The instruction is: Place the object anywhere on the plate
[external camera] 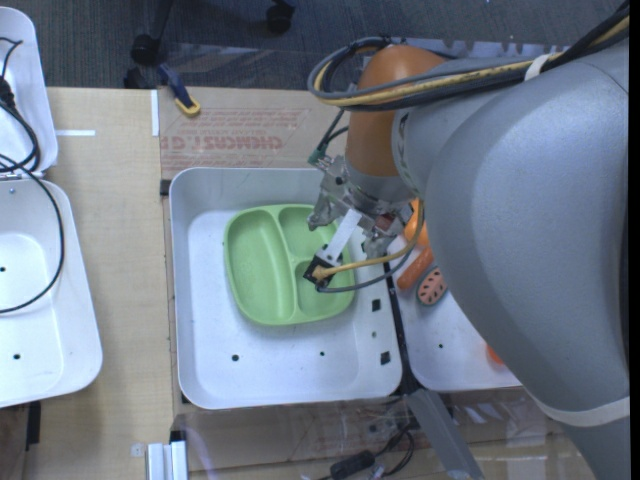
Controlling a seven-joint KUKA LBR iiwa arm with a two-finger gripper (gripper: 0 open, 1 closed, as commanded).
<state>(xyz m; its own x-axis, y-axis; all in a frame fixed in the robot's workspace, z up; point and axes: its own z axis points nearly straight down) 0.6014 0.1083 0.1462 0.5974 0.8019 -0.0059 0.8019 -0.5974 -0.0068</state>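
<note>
Green plastic plate [262, 268] with two parts is lying in a shallow white bin [200, 358]. The grey arm's gripper [335, 218] is hanging over the plate's right side; spread or pressed together, I cannot tell. A long orange toy piece [412, 266] is lying off the plate, in the next white bin [450, 358].

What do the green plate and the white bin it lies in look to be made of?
Green plate: likely moulded plastic with a smooth, faintly glossy finish. The signs are its uniform colour and soft rounded divider ridge. White bin: probably thin formed plastic with a soft sheen, given its rounded corners and rolled rim. Painted metal can't be ruled out.
</note>
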